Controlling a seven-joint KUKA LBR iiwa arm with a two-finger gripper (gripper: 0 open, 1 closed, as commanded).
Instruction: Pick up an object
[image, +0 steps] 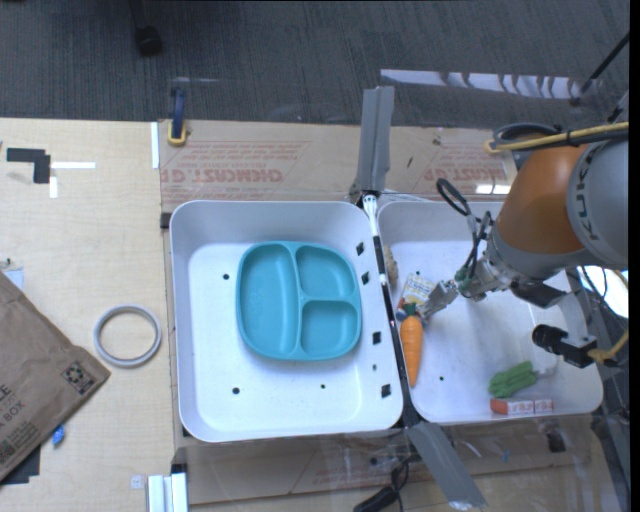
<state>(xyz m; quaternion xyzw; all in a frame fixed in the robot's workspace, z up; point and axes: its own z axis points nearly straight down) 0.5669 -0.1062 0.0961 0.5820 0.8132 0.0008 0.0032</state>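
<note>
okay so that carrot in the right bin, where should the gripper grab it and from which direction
Probably mid-body, from straight above. The carrot lies flat along the right bin beside its left wall, thick end toward the gripper. Close the fingers across its width; the left wall leaves little room on that side.

Left bin (200, 330): white, holding a turquoise divided plate (298, 300). Right bin (470, 385): white, holding an orange carrot (411, 346) and a green item (513, 380). Tape ring (128, 334): grey-white. Arm (560, 205): grey, orange band.
</note>
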